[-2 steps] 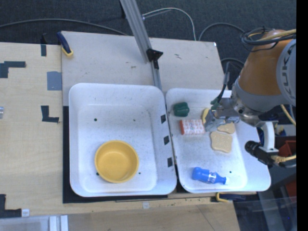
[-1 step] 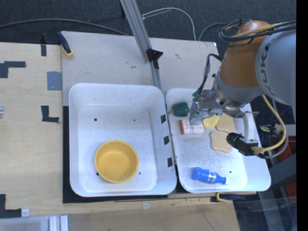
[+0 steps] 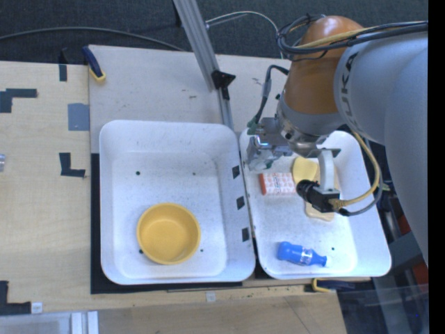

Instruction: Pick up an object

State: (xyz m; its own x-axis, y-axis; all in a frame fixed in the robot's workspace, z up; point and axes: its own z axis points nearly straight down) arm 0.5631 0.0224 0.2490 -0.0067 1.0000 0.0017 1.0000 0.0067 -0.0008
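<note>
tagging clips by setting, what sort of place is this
Probably a robotics lab's pick-test bench: a grey arm reaches over two white bins holding assorted items such as a yellow bowl, with tape marks on the benchtop.

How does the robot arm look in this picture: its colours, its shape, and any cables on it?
The arm is thick and rounded, with smooth light grey shells and a wide orange band above the wrist. Thin black and pale cables loop over the orange part, and a yellowish cable curves beside the wrist. The pincer is a small metallic silver piece. A black part hangs below the wrist.
</note>
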